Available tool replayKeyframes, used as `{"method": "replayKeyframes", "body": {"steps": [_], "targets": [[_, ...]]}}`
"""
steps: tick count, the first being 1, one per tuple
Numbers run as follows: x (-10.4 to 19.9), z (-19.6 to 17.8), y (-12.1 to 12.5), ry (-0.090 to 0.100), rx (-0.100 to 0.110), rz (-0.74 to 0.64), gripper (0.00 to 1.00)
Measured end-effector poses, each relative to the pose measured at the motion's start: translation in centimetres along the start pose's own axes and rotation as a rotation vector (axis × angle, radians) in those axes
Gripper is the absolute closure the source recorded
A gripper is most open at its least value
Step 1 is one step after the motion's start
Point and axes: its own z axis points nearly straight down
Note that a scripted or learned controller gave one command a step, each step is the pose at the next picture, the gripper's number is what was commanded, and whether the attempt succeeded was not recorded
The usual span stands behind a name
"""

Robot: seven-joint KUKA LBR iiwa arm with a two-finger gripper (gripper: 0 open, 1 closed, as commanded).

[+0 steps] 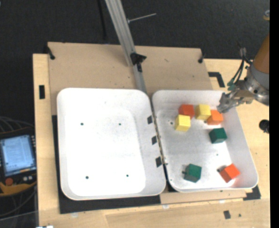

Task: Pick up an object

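Where the bench (106, 70) meets the dark floor at the far left, a handheld pendant with a lit screen (13, 158) lies off the wood, its text too small to read. On the bench sit two shallow white bins side by side. The left bin (68, 127) shows a bare floor with a few small dark dots. A slanted metal post (122, 32) rises from behind the seam between the bins and is cut off by the top edge of the view.

The right bin (175, 175) holds seven blocks. Near its far edge a yellow block (182, 122) lies closest to the seam, with an orange block (186, 110) just behind it, touching or nearly so. A second yellow block (204, 111) sits just right of that orange one, and another orange block (215, 117) presses against it toward the far right corner. A green block (218, 135) lies near the right wall, apart from that cluster. Toward the near edge, a second green block (192, 172) and a third orange block (229, 172) stand well apart.

The gripper (226, 101) hangs over the far right corner of the right bin, just above the orange block there. It is blurred and seen against the pale bin wall, so whether it is spread or closed cannot be told, and nothing can be made out in its grasp. The arm behind it is cut off at the right.
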Motion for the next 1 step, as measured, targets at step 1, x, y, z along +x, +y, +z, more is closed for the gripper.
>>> {"method": "replayKeyframes", "body": {"steps": [1], "targets": [[-0.17,-3.41,0.13,0.0,0.002,-0.001,1.0]]}}
